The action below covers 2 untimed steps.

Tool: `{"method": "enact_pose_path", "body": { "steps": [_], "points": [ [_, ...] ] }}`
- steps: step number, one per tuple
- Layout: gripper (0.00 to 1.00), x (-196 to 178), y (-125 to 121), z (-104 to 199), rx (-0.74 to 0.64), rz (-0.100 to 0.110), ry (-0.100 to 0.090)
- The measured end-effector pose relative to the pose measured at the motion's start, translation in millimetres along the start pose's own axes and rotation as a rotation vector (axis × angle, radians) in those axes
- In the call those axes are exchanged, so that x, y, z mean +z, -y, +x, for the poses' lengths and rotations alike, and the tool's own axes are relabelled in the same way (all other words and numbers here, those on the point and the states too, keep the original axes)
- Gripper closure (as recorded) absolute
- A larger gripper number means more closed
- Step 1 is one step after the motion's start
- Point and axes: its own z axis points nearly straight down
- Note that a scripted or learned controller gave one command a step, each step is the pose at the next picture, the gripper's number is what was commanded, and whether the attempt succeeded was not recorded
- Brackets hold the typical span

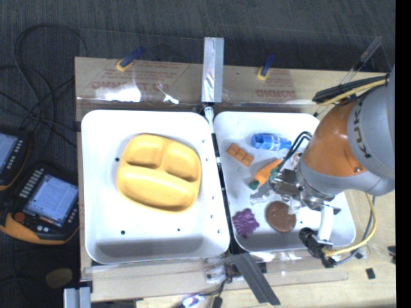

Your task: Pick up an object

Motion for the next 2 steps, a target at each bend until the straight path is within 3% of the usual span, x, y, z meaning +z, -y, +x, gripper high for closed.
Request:
{"method": "enact_pose_path", "body": {
  "steps": [1, 2],
  "points": [
    [0.0, 37.7, -74.4, 25.0, 0.029, -0.013, 0.0],
    [1.0, 28.1, -75.0, 24.9, 0.029, -0.014, -0.001]
  ]
}}
